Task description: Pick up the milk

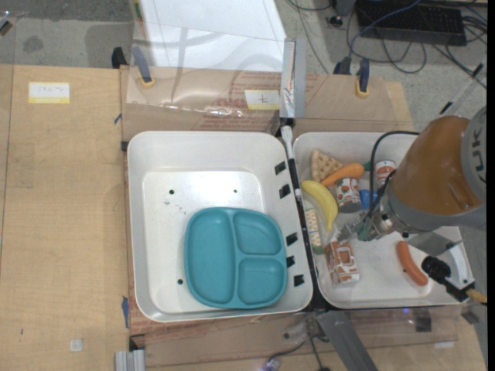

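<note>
Nearest, on the floor of the right bin (383,294): the milk (342,261), a small carton lying flat, with a sausage (411,263) well apart to its right. Just behind the carton, apart from it: the gripper (370,226) (open or closed cannot be told), under the grey-and-orange arm (437,176). Farther back: a banana (323,201), then a carrot (343,175). In the left bin (139,207): a teal divided plate (234,257).

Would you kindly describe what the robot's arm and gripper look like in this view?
The arm is bulky and rounded, with a broad orange band above a grey wrist section. A black cable loops along its left side. The gripper is a small metallic assembly with a blue detail.
</note>
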Tool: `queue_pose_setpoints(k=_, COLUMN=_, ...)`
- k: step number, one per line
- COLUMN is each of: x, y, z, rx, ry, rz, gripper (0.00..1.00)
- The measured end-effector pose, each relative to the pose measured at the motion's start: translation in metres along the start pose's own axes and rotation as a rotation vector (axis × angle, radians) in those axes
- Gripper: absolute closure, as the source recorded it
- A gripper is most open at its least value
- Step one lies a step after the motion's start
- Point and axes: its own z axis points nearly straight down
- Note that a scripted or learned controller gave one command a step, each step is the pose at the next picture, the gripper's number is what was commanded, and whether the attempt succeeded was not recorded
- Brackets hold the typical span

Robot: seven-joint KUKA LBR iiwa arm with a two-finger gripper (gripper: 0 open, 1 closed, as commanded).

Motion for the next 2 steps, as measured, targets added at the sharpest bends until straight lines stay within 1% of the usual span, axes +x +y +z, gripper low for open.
queue_pose_setpoints(k=1, x=-0.001, y=-0.001, z=0.000, rx=0.001, ry=-0.001, rz=0.001, gripper=0.00)
queue_pose_setpoints(k=2, x=0.006, y=-0.011, z=0.012, rx=-0.002, ry=-0.009, rz=-0.249, gripper=0.00)
